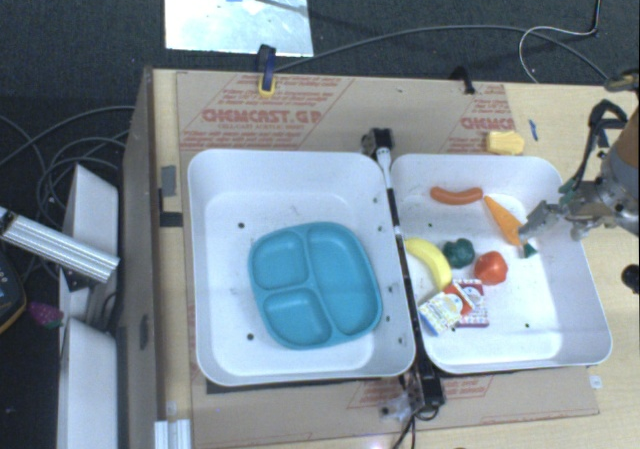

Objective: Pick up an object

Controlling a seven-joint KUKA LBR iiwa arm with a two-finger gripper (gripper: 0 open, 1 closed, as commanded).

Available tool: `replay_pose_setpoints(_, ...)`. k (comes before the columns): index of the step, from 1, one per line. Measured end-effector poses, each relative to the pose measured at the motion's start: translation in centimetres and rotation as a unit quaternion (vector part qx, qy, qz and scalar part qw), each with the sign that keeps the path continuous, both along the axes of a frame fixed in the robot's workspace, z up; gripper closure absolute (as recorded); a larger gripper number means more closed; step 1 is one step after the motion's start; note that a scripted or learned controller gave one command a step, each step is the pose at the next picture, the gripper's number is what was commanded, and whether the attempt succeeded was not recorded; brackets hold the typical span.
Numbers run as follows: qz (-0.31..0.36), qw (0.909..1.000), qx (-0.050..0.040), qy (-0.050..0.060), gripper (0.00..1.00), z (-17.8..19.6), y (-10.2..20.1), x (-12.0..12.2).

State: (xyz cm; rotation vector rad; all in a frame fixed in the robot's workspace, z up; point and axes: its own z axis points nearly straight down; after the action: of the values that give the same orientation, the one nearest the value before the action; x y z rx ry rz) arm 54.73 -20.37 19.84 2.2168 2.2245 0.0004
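Grey gripper at the right bin's three o'clock wall; finger spread unreadable, beside the carrot.

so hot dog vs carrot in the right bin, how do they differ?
The hot dog is reddish-brown with rounded ends; the carrot is bright orange and tapers. The hot dog lies roughly level across the view, near the bin's far wall; the carrot lies on a diagonal, closer to the gripper. The hot dog looks a bit longer. Both are slim toy foods lying flat in the right bin.
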Motion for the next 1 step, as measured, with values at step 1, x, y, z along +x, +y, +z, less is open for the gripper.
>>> replay_pose_setpoints(1,0.001,1.0,-0.0001,-0.001,0.0,-11.39,-0.23,5.95)
